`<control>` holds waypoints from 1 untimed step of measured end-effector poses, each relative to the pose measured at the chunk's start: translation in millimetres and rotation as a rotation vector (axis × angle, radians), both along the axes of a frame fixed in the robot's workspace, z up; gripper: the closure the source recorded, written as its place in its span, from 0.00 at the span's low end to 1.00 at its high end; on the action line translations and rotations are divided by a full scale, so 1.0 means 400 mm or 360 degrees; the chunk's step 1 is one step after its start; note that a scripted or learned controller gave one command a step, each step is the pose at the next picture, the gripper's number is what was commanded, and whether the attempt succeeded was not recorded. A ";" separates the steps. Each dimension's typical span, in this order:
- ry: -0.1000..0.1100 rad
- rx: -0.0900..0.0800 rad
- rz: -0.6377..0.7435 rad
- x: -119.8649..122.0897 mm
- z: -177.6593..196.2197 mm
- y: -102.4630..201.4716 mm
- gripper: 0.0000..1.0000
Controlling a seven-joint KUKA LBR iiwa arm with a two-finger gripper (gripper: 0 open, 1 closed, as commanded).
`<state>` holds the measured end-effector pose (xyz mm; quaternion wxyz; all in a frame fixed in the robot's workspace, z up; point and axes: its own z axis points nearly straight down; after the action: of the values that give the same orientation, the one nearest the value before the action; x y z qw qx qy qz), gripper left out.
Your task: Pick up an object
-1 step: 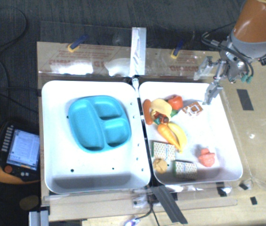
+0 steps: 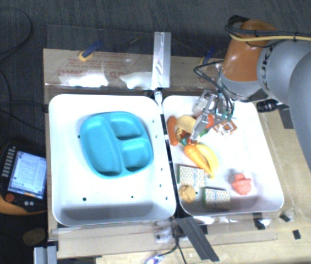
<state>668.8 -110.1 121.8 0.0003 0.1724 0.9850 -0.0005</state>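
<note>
Camera view has the gripper [image 2: 209, 114] low over the right bin [image 2: 265, 164], just above the crowded far-left corner; whether its fingers are apart or together I cannot tell. Nothing looks held. A banana [image 2: 203, 156], a tan round piece [image 2: 186, 124] and an orange-red piece [image 2: 173, 131] touch there, so a descent could nudge or wedge rather than grasp. A pink toy [image 2: 241, 183] lies apart. The left bin [image 2: 61, 147] holds a blue tray [image 2: 116, 143].

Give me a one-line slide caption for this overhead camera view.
KUKA arm's gripper hovers over toy food in the right bin; a blue divided tray sits in the left bin.
</note>
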 end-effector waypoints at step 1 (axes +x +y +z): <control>-0.0017 0.0007 -0.0406 -0.037 -0.065 -0.056 0.00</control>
<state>653.8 -132.3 95.6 0.0050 0.2962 0.9551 0.0025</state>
